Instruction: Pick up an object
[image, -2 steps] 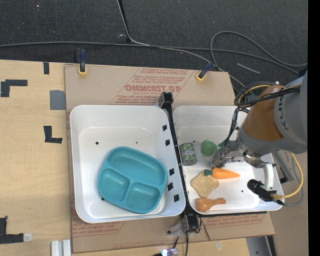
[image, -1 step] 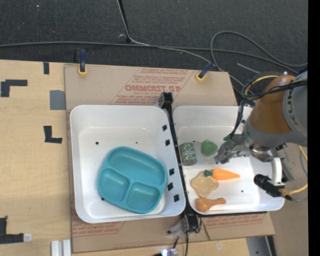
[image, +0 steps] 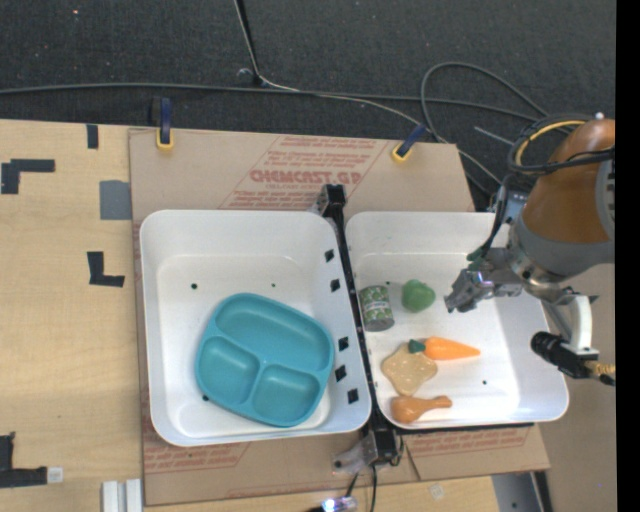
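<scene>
Gripper (image: 466, 296), finger state impossible to tell, hovers right of the green ball (image: 419, 295) in the right bin (image: 520, 395); the round ball could roll away.

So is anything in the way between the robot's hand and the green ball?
Nothing visible. The end effector sits just right of the green ball, with bare bin floor between them. The can is on the ball's far side.

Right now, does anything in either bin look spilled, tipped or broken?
Nothing stands out. The teal tray lies flat in the left bin; the toy foods, carrot included, lie loose and intact in the right bin.
</scene>
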